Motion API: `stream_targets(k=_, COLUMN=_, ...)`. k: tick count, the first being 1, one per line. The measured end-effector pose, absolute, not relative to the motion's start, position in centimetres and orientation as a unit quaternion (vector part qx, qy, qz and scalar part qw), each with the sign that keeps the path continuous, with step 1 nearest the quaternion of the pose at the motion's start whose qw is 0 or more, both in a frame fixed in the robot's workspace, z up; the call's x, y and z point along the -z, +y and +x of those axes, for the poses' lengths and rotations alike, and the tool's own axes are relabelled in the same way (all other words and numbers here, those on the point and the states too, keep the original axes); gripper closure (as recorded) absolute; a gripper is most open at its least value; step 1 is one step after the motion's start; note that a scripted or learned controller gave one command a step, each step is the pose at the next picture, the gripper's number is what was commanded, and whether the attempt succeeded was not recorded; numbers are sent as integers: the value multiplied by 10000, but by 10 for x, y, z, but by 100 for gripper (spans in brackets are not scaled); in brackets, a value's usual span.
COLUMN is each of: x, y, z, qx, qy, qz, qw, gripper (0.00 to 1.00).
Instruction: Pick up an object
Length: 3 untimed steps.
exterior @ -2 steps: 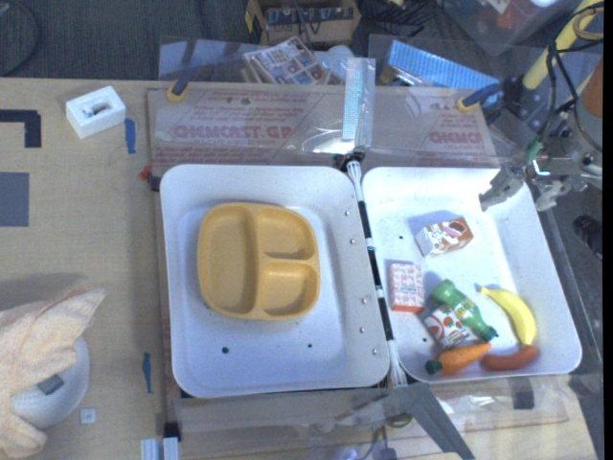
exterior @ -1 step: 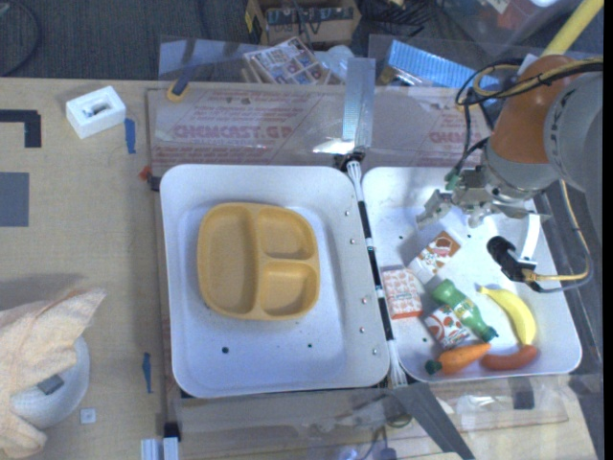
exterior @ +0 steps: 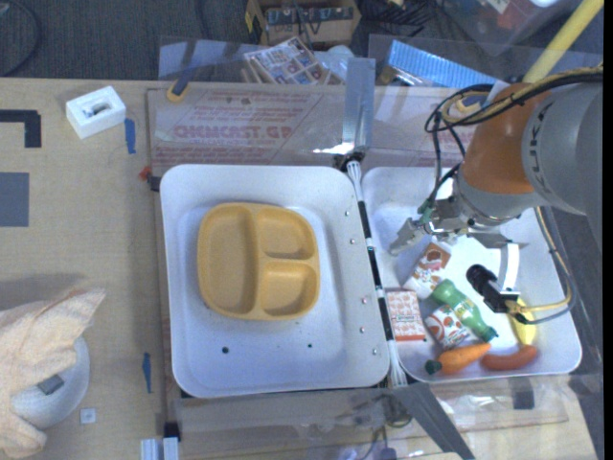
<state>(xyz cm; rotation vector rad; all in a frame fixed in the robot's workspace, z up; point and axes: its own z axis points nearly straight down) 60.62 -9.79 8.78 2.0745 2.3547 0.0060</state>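
Note:
My gripper (exterior: 421, 231) hangs over the upper left part of the right bin (exterior: 556, 257), under the orange wrist band. Just below it lies a small white and red carton (exterior: 431, 264); whether they touch is unclear. A green bottle (exterior: 462, 308) with a red and white label lies further toward the front. An orange carrot (exterior: 459, 357), a red sausage (exterior: 512, 357) and a yellow banana (exterior: 525, 330) rest along the bin's front edge. A red packet (exterior: 404, 315) lies against the rim between the two bins.
A yellow divided plate (exterior: 259, 260) sits in the left bin (exterior: 192, 353). A small white box (exterior: 95, 110) and a crumpled cloth (exterior: 43, 329) lie on the bench to the left. Clear plastic panels stand behind both bins.

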Motion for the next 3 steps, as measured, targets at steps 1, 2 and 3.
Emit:
stream_targets(k=1, x=-88, y=-98, z=571, qx=-22, qy=8010, qz=5987, qw=23, gripper=0)
stream_targets(k=2, x=-100, y=-100, z=573, qx=-39, qy=7999, qz=6001, qw=54, gripper=100)
stream_targets(k=3, x=-185, y=-70, z=567, qx=-2, qy=7038, qz=7104, qw=8, gripper=100)
